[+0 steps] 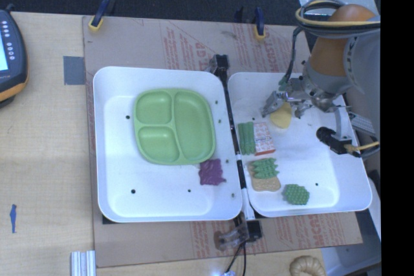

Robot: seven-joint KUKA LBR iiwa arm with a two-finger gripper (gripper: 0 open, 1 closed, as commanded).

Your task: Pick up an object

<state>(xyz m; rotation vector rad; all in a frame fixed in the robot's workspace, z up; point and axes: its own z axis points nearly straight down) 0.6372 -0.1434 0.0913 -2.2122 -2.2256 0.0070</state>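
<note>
My gripper (283, 106) hangs over the far part of the right bin (323, 203), with its two fingers spread apart. A small pale yellow object (281, 118) lies on the bin floor just below and between the fingertips; nothing shows it lifted or squeezed. Nearer in the same bin are a green ribbed strip (246, 138), a white and red packet (262, 138), a green leafy piece on a tan slice (264, 174) and a round green knobbly piece (295, 194).
The left bin (116, 197) holds a light green divided plate (174, 126) and a small purple object (211, 172) by its right wall. A black fitting with a cable (333, 139) hangs at the right bin's right side. A control pendant (10, 61) lies at far left.
</note>
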